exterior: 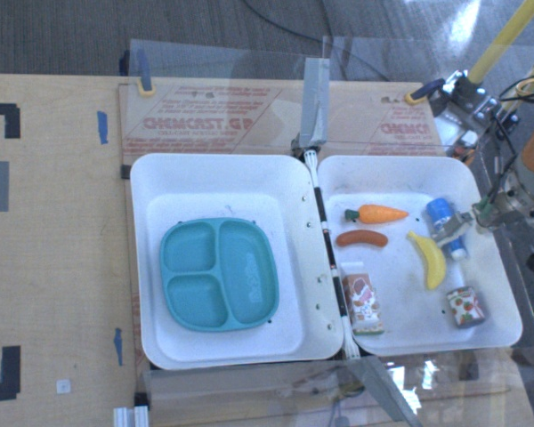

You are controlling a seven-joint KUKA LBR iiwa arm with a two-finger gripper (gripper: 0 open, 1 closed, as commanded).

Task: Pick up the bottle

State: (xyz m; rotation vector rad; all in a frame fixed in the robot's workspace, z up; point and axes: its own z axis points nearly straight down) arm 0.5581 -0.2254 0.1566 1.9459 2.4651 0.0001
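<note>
Bottle (441, 218), blue with a white cap, lies in the right bin (494, 327) beside the banana (430, 259). Gripper (458, 225) sits at the bottle; you cannot tell its grip state. Judge this the grasp step: confirm closure on the bottle, then lift straight.

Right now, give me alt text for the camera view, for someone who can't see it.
A grey robot gripper reaches from the right onto a blue-capped bottle in the right white bin, which also holds a carrot, sausage, banana and two small cartons. The left white bin holds a teal divided plate.
</note>
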